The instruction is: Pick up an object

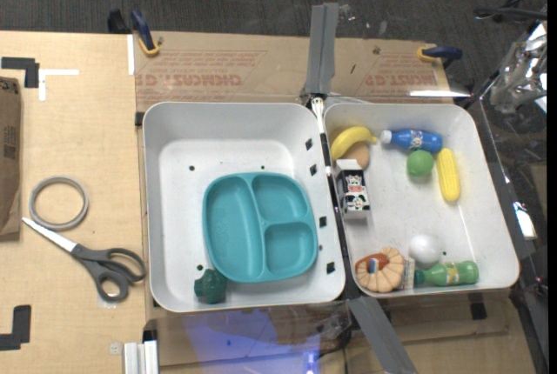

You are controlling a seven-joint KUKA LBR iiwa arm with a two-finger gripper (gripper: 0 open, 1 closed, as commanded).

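Crowding the near wall of the right bin [487, 190], a round orange toy [380, 270], a green bottle [452, 274] and a white ball [425, 249] touch one another, so a clean grasp there looks awkward. Farther in, a small printed carton [353, 192] lies against the dividing wall, which would likely block one side of a grip. Beyond it, a banana [351, 140], a blue bottle [413, 138], a green ball [419, 164] and a yellow corn cob [447, 175] sit more loosely, the corn cob probably being the easiest pick. In the left bin [174, 137], a teal divided plate [259, 226] lies flat, with a dark green lump [210, 286] just beside its near edge. Scissors [96, 259] and a tape roll [58, 201] lie outside on the bench. The arm [525, 68] appears blurred at the far right, well apart from everything.
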